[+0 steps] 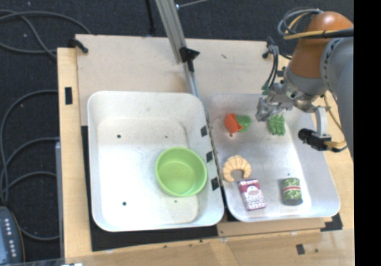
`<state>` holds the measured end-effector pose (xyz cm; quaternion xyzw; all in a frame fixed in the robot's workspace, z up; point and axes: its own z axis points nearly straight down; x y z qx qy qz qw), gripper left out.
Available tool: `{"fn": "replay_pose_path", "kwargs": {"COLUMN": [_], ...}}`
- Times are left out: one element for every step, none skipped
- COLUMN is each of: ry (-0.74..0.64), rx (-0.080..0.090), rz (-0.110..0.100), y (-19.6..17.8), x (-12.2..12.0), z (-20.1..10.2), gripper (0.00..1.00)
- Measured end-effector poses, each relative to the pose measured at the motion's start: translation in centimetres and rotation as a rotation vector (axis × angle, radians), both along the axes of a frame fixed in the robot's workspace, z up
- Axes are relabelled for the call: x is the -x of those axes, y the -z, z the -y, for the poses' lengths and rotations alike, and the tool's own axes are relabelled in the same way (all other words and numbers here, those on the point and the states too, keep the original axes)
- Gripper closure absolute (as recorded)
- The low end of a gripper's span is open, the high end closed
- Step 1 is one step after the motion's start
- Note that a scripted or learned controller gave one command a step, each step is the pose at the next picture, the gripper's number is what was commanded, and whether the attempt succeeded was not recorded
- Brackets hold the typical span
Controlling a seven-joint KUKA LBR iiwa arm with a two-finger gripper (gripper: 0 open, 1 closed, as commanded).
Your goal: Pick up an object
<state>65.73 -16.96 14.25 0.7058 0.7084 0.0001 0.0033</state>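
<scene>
We see two white bins: left bin [119,140] with a green bowl [181,171] near its front right, right bin [315,184] with the small stuff. Arm [315,50] reaches in from the right; gripper [268,107] hangs over the right bin's back, just beside a green bumpy toy [276,124]; can't tell its opening or any hold. Croissant [237,167], red box [252,194], green can [291,191], carrot [234,123].

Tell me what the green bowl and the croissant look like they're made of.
The green bowl looks like moulded plastic: one even lime colour, smooth, with a soft sheen inside. The croissant is probably a plastic or rubber toy, with uniform tan ridges and a slight gloss, though the view is too coarse to be sure.
</scene>
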Motion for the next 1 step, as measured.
{"fn": "replay_pose_path", "kwargs": {"ry": [0.000], "rx": [-0.004], "rz": [0.002], "y": [-4.98], "x": [-0.37], "z": [-0.82], "gripper": [1.00]}}
